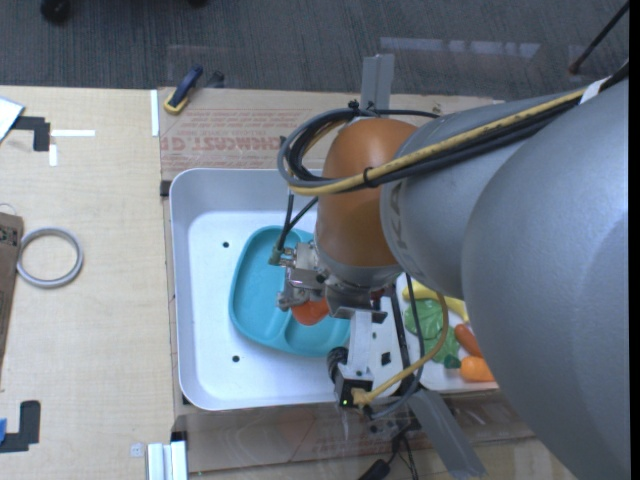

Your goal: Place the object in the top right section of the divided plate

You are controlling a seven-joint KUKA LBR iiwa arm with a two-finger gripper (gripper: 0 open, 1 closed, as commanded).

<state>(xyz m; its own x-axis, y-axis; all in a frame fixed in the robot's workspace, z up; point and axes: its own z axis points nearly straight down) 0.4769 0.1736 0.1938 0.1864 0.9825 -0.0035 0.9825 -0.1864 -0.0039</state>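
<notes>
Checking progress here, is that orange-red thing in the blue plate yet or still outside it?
In, apparently: the orange-red object shows over the blue divided plate inside the left white bin. The arm hides which section, and whether it rests there.

The floor is dark grey carpet. Black chair castors stand on it at the upper left. The bench has a pale wood surface. A roll of tape lies flat near its left edge. A brown cardboard sheet lies along the far side. Lighting is even and diffuse.
</notes>
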